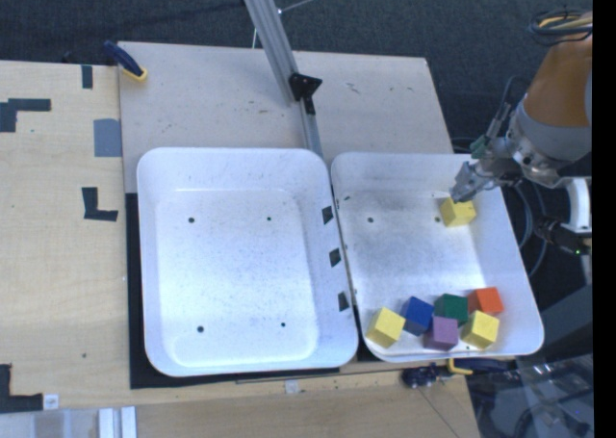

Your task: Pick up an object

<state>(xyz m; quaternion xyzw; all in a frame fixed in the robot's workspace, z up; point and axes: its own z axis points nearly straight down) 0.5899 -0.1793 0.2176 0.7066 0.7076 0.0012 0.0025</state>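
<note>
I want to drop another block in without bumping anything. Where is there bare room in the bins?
The left bin is bare across its floor. In the right bin, the middle and left are free. Crowded: the near edge, with the block cluster, and the far right by the gripper and yellow block.

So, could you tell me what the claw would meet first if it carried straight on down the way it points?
Most likely the lone yellow block just below the claw in the right bin, though depth is unclear.
</note>
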